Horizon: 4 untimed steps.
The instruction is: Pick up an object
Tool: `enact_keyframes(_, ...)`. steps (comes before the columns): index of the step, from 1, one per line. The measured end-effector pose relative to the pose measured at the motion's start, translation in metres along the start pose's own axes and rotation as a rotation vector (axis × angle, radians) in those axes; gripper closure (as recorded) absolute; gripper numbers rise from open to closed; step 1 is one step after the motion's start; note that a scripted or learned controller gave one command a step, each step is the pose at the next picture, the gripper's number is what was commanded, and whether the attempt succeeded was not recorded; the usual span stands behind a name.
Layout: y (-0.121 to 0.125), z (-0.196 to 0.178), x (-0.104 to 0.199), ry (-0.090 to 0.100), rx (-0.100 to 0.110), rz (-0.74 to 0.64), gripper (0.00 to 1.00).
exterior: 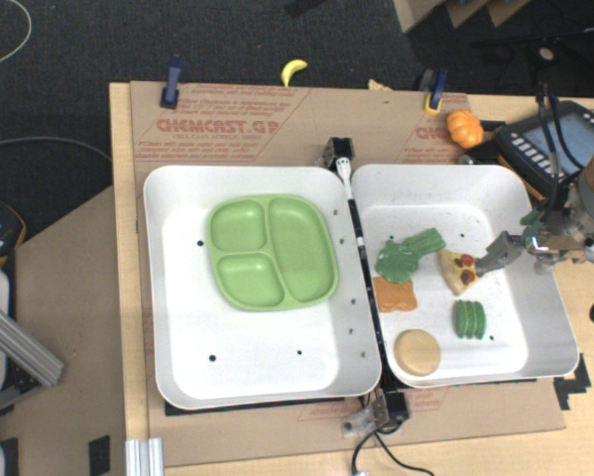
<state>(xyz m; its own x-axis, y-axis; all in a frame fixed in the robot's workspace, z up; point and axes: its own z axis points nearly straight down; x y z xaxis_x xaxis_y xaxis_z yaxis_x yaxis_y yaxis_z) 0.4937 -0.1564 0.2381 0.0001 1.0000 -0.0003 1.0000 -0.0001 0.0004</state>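
The green divided plate point(273, 253) lies flat in the left bin point(178, 345), and everything else sits to its right. Just past the seam between the bins, in the right bin point(534, 350), a green broccoli-like toy point(409, 253) lies nearest the plate, with an orange square piece point(395, 295) touching it on the near side. A tan round bun point(416, 352) rests farther toward the near rim. Farther right of the plate lies a pizza-slice toy point(458, 271), and a ribbed green piece point(469, 319) sits just nearside of it. The gripper point(495, 255) reaches in from the right, its dark tip touching or just over the pizza slice; whether its fingers are spread or closed cannot be told, and nothing is visibly clasped
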Motion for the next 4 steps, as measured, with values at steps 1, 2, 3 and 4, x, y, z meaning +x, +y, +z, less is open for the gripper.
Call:
enact_keyframes(1, -0.014, -0.053, 0.076, 0.002, -0.005, -0.009, 0.00)
enact_keyframes(2, -0.013, -0.060, 0.072, -0.001, -0.004, -0.001, 1.00)
enact_keyframes(3, -0.014, -0.074, 0.149, 0.002, -0.004, -0.010, 1.00)
enact_keyframes(4, -0.015, -0.021, 0.103, 0.001, 0.007, 0.005, 1.00)
